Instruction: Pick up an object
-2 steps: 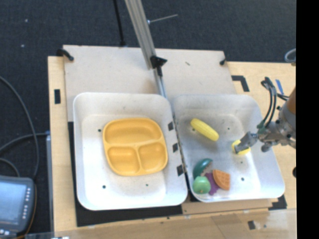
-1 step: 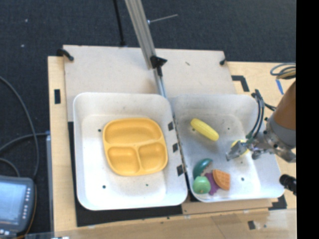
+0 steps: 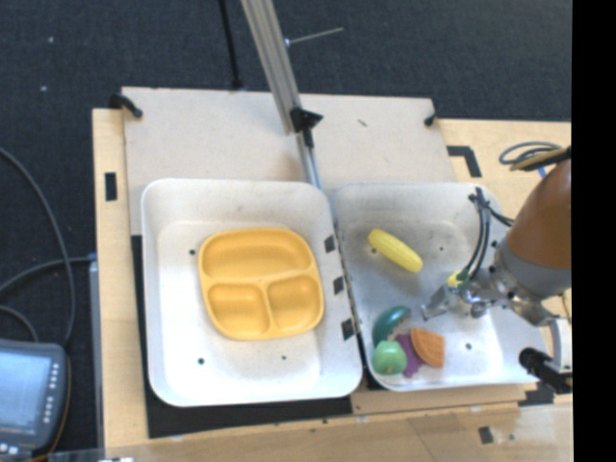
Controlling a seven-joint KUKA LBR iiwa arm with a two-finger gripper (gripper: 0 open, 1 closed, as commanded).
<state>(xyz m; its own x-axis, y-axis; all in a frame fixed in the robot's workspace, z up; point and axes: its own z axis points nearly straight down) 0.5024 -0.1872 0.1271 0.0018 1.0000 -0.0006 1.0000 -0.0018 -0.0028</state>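
Observation:
The right bin (image 3: pixel 438 210) holds a yellow banana-shaped toy (image 3: pixel 395 250) near its middle. At its front lie a dark green piece (image 3: pixel 393 319), a light green ball (image 3: pixel 389 357), a purple piece (image 3: pixel 410 362) and an orange piece (image 3: pixel 428 346), close together. My gripper (image 3: pixel 450 299) hangs over the right half of this bin, just right of and above the orange piece. It is apart from the banana toy. Nothing shows between its fingers.
The left bin (image 3: pixel 173 210) holds a yellow divided plate (image 3: pixel 260 282). A slanted metal post (image 3: pixel 274 56) rises behind the bins. Cables (image 3: pixel 478 239) run along the arm's wrist. A screen (image 3: pixel 29 383) sits at the lower left, off the bench.

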